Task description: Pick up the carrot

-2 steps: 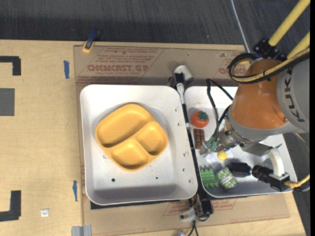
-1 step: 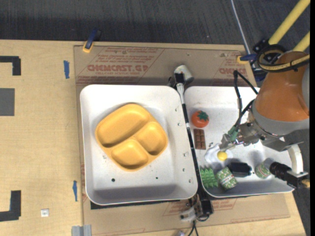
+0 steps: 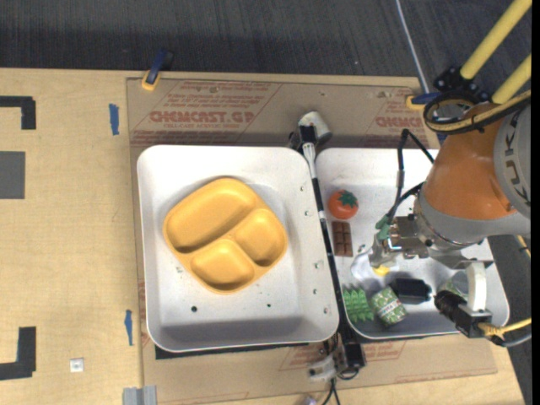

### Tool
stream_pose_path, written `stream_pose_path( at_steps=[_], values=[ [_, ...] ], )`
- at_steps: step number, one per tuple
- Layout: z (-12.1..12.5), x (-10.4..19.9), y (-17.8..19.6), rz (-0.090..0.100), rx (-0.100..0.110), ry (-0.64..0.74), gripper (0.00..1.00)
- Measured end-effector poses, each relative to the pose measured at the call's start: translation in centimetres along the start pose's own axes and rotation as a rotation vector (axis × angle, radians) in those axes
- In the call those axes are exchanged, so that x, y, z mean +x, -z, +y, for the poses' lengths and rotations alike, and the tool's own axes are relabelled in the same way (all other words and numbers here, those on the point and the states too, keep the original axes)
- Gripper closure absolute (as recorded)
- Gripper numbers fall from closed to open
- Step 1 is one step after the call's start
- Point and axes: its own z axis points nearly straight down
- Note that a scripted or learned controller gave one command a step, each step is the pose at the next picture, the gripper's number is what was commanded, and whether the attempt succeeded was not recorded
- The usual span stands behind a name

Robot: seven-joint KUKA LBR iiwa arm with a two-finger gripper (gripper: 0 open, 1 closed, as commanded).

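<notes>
The carrot [image 3: 342,202] reads as a small orange-red piece with a green top, lying in the right bin [image 3: 371,164] in its far part, close to the wall that the two bins share. It lies free on the white floor, touching nothing. From the gripper [image 3: 385,248] it is up and to the left in the view, near but clearly apart, with bare bin floor between them.

The gripper is low over the middle of the right bin. Its metal head, with green and yellow bits on it, points down and leftward. Whether it is open or closed cannot be made out from this angle, and nothing can be seen in its hold.

Just left of the gripper, between it and the shared wall, lies a brown chocolate bar [image 3: 342,238], directly nearer the camera than the carrot. Below the gripper, toward the near rim, sit a black block [image 3: 411,289], a green-and-white can [image 3: 389,309] and a green bristly piece [image 3: 357,304].

The arm [image 3: 468,180] comes in from the right, its orange band bulking above the wrist, bent down over the bin's right half.

Far left of the gripper, the left bin [image 3: 153,226] holds a yellow three-part tray [image 3: 224,233].
</notes>
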Motion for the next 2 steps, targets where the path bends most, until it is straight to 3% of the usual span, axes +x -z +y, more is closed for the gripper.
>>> stream_pose_path(
  at_steps=[1,2],
  values=[
    [0.0,8.0,-0.4,0.0,-0.002,-0.053,1.0],
    [0.0,14.6,3.6,-0.001,-0.002,-0.164,1.0]
  ],
)
